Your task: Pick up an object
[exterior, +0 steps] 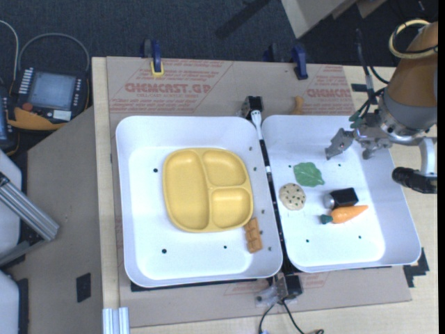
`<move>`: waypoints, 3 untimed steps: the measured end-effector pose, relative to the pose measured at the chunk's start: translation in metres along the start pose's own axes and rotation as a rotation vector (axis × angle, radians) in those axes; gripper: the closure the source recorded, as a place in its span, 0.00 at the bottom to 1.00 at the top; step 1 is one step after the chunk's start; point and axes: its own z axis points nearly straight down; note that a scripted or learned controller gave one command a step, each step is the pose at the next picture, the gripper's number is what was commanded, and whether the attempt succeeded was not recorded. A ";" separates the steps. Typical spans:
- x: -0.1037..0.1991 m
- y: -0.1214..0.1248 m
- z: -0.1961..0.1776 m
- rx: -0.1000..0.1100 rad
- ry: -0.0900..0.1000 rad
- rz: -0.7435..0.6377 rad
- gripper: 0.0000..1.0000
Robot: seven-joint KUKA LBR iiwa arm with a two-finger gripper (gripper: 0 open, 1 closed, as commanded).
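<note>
Cardboard-topped surface (208, 82) carries two bins | left bin (139, 186) holds yellow tray (206, 188) | right bin (375, 242): your gripper (356, 143) hangs spread wide, empty, at its far edge | carrot (345, 214) lies below-left of gripper, long axis across the bin.

A grey handheld control pendant with a dark screen (49, 92) sits off the bench's left edge, two blue clamps (154, 56) gripping the brown cardboard sheet (208, 82).
</note>
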 end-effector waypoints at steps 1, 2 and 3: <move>-0.004 -0.008 0.059 0.000 0.000 0.000 0.00; -0.004 -0.006 0.045 -0.008 -0.002 0.000 1.00; -0.005 -0.005 0.002 -0.012 -0.004 -0.001 1.00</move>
